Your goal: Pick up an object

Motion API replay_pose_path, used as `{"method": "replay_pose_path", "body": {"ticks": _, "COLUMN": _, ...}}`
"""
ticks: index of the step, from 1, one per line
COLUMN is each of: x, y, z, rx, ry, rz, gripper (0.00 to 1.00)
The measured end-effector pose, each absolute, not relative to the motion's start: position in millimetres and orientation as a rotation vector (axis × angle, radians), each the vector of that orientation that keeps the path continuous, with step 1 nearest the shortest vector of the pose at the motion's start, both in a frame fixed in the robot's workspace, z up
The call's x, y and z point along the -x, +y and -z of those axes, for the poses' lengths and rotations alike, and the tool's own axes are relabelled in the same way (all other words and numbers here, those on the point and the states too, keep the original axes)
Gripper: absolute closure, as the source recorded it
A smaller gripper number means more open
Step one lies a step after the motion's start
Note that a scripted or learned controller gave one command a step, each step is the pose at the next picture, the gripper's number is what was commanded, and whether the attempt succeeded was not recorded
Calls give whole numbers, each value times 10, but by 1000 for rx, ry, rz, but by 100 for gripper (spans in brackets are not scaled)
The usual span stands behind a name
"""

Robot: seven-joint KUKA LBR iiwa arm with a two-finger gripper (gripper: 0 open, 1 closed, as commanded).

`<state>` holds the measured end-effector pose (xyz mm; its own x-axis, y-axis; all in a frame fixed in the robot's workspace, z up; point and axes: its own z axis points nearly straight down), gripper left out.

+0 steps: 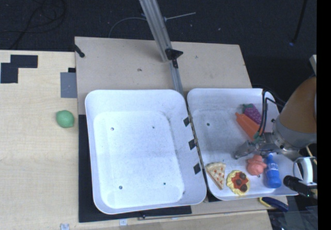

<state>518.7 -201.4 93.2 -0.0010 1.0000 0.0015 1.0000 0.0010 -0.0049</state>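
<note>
The right bin [217, 105] holds several small items. An orange carrot [246, 125] and purple grapes [252, 113] lie near its far right side. A pink lump [255, 166], a blue bottle [272, 172], a pizza slice [216, 173] and a round red-and-yellow piece [238, 182] lie along its near edge. My gripper [247, 149] is low inside this bin, just above the pink lump and below the carrot's near end. Nothing is visibly held in it.
The left bin [103, 101] stands beside the right one, and black clips join them along the shared wall. A green ball [65, 119] rests on the bench left of the bins. A slanted metal bar [158, 22] rises behind them.
</note>
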Motion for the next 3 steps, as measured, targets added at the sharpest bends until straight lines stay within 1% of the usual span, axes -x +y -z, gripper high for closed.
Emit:
{"method": "replay_pose_path", "body": {"ticks": 1, "x": -5196, "y": -2030, "z": -1058, "rx": 2223, "ry": -2219, "rz": -1, "gripper": 100}}
{"method": "replay_pose_path", "body": {"ticks": 2, "x": -5213, "y": -2018, "z": -1474, "rx": 2223, "ry": -2223, "rz": 2, "gripper": 100}}
{"method": "replay_pose_path", "body": {"ticks": 3, "x": -5120, "y": -2014, "z": -1991, "rx": 2225, "ry": -2223, "rz": 3, "gripper": 100}}
